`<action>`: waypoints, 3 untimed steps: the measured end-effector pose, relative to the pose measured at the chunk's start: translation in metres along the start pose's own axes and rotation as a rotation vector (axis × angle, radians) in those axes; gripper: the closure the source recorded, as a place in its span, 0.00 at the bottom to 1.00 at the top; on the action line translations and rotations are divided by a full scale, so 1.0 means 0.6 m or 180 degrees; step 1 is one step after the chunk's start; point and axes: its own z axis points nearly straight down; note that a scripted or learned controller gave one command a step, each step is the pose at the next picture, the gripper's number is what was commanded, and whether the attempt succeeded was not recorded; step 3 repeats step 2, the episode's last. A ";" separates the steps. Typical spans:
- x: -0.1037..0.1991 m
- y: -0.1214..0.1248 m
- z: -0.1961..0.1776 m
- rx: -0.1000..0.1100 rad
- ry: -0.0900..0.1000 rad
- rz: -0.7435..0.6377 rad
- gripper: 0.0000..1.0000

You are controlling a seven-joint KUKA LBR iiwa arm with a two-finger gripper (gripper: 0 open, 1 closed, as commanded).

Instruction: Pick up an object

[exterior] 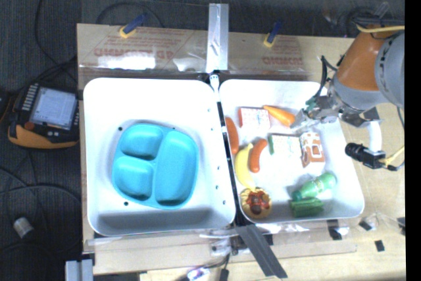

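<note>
The right bin (352,197) holds several items. Near its far side lie an orange carrot (280,116) and a red and white box (254,118). A yellow banana (243,166) and a red sausage (258,154) lie in the middle, beside a white card (283,143) and an orange and white packet (312,148). A green bottle (314,186) and a green block (306,208) lie at the near right. My gripper (318,108) hovers at the bin's far right, just right of the carrot and above the packet.
The left bin (99,141) holds a blue divided tray (155,164). An orange sausage (231,135) lies along the right bin's left wall, and a round dark fruit piece (256,202) sits at its near left. The arm's orange band (360,66) stands over the bench's right.
</note>
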 end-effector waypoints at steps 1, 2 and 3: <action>0.127 0.052 -0.168 0.0058 -0.0023 0.0897 1.00; 0.120 0.117 -0.127 0.0061 -0.0030 0.1351 1.00; 0.120 0.117 -0.127 0.0061 -0.0030 0.1351 1.00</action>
